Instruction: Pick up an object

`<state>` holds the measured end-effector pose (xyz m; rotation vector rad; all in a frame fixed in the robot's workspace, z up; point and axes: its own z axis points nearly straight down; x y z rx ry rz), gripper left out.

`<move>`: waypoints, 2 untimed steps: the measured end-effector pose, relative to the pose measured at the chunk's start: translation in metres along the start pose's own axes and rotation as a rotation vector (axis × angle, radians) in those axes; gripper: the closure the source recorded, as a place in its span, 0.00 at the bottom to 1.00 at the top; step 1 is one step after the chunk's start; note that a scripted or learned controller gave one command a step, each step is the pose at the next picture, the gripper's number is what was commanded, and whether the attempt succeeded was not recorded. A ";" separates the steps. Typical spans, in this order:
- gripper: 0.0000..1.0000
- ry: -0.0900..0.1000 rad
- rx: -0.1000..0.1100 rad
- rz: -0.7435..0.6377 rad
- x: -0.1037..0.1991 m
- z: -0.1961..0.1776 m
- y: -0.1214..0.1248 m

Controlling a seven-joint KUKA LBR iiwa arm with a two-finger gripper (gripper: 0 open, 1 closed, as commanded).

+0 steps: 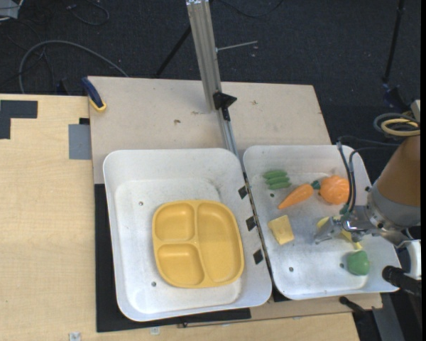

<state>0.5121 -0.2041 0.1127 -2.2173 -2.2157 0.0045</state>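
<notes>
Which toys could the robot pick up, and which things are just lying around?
For picking:
- carrot
- orange
- green pea pod
- yellow block
- green ball
- hand

Lying about:
- yellow divided plate
- metal post

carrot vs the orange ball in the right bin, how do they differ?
Shape: the carrot is long and tapered, the orange ball is round. Pose: the carrot lies slantwise on the bin floor, its green-tipped end toward the orange ball, which has no evident long axis. Place: the carrot sits nearer the bin's middle, the orange ball closer to the right wall, beside the arm. Shared: both are orange and lie in the right bin.
</notes>
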 end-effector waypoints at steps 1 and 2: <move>1.00 -0.001 -0.002 0.002 -0.001 -0.012 0.001; 1.00 -0.004 -0.009 0.001 -0.008 -0.058 0.004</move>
